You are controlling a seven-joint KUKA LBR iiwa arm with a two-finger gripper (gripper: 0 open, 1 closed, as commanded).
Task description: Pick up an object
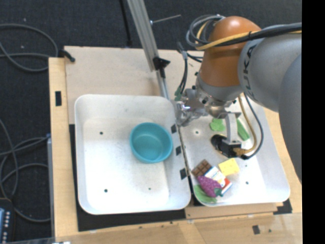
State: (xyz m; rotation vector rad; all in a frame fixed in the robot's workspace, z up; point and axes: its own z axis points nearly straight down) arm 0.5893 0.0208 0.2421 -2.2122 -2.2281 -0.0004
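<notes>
My gripper [184,114] hangs over the far left corner of the right bin [264,179], close to the wall between the two bins. Nothing shows in its grasp. In the near left part of this bin lies a small heap: a yellow block [229,166], a brown ridged block [202,167], a purple bunch of grapes [208,185] on a green piece [199,196], and a red and white item [224,185]. Further back, under the wrist, lie a green piece [218,124] and a green strip [242,131]. A teal bowl [151,142] stands upright in the left bin [101,189].
A slanted aluminium post [144,32] comes down to the back edge between the bins, just behind the gripper. The bulky grey and orange arm [238,60] covers the back of the right bin. Bare white floor surrounds the bowl in the left bin.
</notes>
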